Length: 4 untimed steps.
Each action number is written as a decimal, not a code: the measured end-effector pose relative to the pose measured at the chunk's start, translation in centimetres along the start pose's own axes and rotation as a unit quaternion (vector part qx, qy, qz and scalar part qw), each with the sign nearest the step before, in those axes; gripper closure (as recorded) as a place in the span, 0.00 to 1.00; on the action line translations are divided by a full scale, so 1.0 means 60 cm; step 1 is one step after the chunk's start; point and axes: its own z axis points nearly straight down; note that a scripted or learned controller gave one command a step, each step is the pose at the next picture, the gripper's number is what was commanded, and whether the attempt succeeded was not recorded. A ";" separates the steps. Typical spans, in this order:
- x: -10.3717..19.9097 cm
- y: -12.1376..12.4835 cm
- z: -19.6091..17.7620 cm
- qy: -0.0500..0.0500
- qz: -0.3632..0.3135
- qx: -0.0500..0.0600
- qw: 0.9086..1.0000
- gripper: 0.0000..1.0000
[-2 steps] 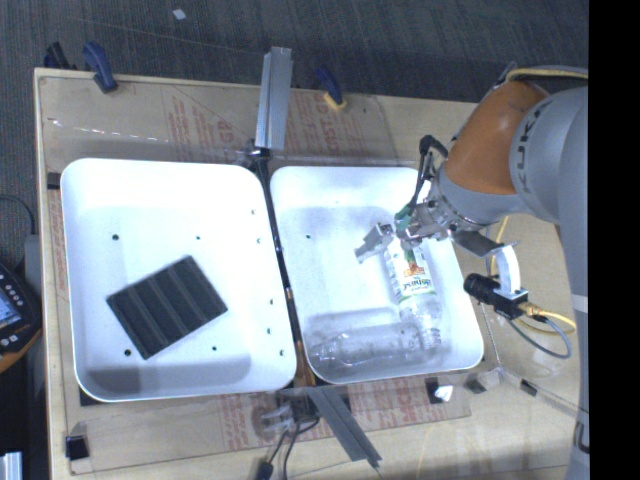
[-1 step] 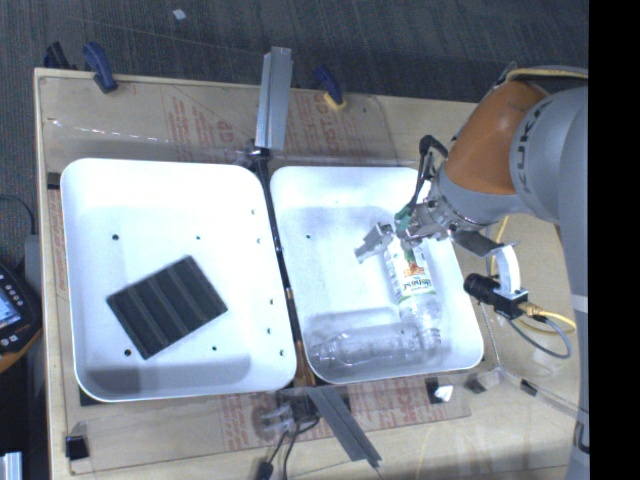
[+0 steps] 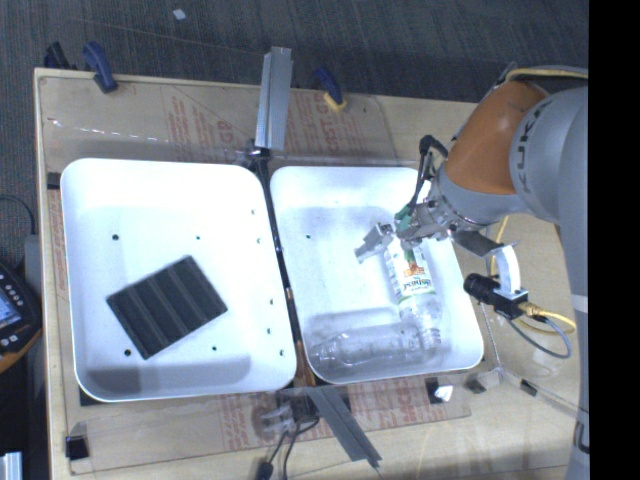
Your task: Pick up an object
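We see the gripper (image 3: 385, 240) low in the right bin (image 3: 300, 268), above a labelled clear plastic bottle (image 3: 413, 280); whether it grips we cannot tell. A second clear bottle (image 3: 370, 343) lies along that bin's near wall. A black ribbed pad (image 3: 166, 305) rests in the left bin (image 3: 80, 268).

Blue clamps (image 3: 99, 66) at bench's (image 3: 150, 108) far edge — handheld controller (image 3: 12, 313) w/ screen, left.

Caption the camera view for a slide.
End effector poised over labelled bottle in right bin; dark ridged pad in left bin.
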 end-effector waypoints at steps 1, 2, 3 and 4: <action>0.000 0.000 0.000 0.000 0.000 0.000 1.000 0.00; 0.000 0.000 0.000 0.000 0.000 0.000 1.000 0.00; 0.000 0.000 0.000 0.000 0.000 0.000 1.000 0.00; 0.000 0.000 0.000 0.000 0.000 0.000 1.000 0.00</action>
